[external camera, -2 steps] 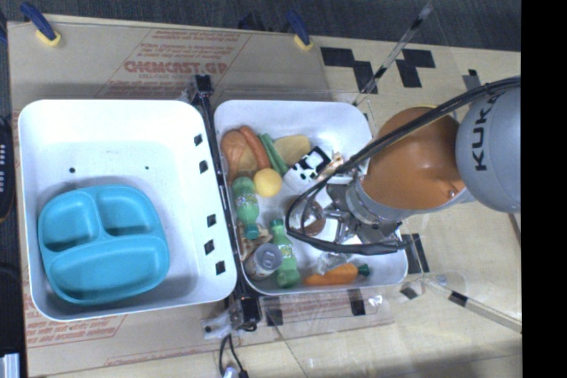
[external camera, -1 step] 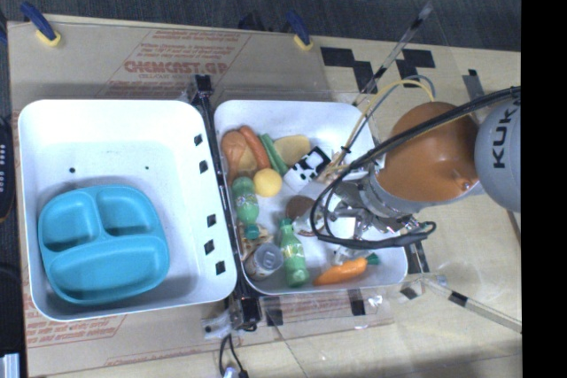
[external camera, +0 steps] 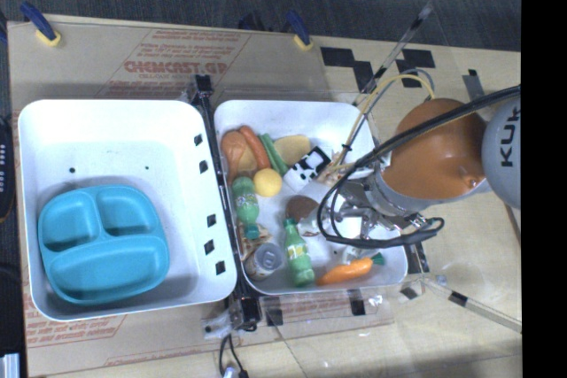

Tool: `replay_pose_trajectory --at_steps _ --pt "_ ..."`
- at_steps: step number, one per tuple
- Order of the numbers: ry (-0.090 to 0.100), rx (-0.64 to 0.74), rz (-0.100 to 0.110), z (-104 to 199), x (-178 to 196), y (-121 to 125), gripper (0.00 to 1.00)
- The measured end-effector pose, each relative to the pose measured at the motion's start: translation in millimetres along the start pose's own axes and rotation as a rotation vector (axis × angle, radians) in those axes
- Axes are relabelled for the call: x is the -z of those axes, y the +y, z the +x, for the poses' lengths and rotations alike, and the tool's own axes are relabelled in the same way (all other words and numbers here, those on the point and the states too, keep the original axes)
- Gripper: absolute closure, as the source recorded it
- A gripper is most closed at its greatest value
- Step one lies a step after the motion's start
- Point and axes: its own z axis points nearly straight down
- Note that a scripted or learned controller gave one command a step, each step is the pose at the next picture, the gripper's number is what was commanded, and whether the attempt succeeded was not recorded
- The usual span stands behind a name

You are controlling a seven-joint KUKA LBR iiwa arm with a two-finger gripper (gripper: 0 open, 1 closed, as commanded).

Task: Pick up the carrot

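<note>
Lying on its side along the near wall of the right bin [external camera: 266, 112], the carrot [external camera: 347, 271] is an orange toy with a green tip pointing toward the arm's side. Nothing is touching it, so it has not been lifted.

Just beside the carrot, on its far side, the pincer [external camera: 379, 221] hangs low over the bin floor, wrapped in loops of black cable. Whether it is released or clenched cannot be told, since the cables and the wrist cover it. Above it sits the arm's orange band [external camera: 436, 150], with the grey arm [external camera: 505, 150] running off beyond it.

Away from the arm, next to the carrot's blunt end, a green bottle [external camera: 298, 252] lies tilted. Beyond the bottle stands a small tin can [external camera: 267, 258], seen from above. Farther from the carrot, a brown round thing [external camera: 302, 208] rests near the bin's middle, then a lemon [external camera: 267, 182], a second green bottle [external camera: 245, 202], and at the far end another carrot [external camera: 255, 148] with a green stalk, against an orange-brown lump [external camera: 236, 151] and a pale yellow piece [external camera: 292, 146].

Well apart from the carrot, the left bin [external camera: 106, 128] holds a blue divided tray [external camera: 102, 241]. Both bins stand on the desk [external camera: 168, 57].
</note>
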Motion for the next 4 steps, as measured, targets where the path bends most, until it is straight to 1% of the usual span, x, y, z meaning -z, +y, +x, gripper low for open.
replay_pose_trajectory --at_steps 1,2,3,4 --pt "0.014 0.415 -0.005 -4.4 -16.1 -15.2 0.0" --pt "0.016 0.677 -0.015 19.2 -16.6 10.0 0.0" --pt "0.013 0.681 -0.002 15.9 -5.3 7.1 1.0" --pt "0.013 0.68 -0.004 16.2 -5.7 7.4 0.0"
